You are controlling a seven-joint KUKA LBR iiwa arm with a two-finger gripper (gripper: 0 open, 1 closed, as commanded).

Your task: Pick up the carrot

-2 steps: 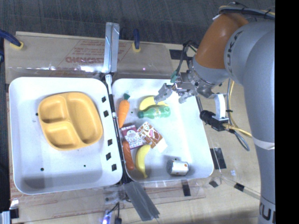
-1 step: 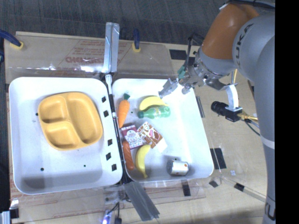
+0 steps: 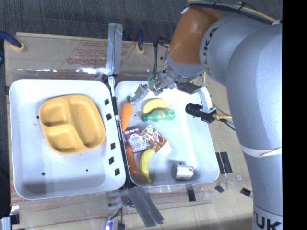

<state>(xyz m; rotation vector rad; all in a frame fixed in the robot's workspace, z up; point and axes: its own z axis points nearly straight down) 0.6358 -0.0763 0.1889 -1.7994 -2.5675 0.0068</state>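
My big grey arm (image 3: 249,80) is looming nearest the lens, reaching in from the right. Beyond it my pincer (image 3: 142,91) is hanging over the right white bin (image 3: 204,143), tips near its upper left corner; spread or pressed together, I cannot tell. Orange tapered carrot (image 3: 126,115) is lying just below-left of the tips, along the bin's left wall, long axis near vertical, leaning slightly. Which end is the tip, I am not making out. Yellow banana (image 3: 156,104) is sitting beside it.
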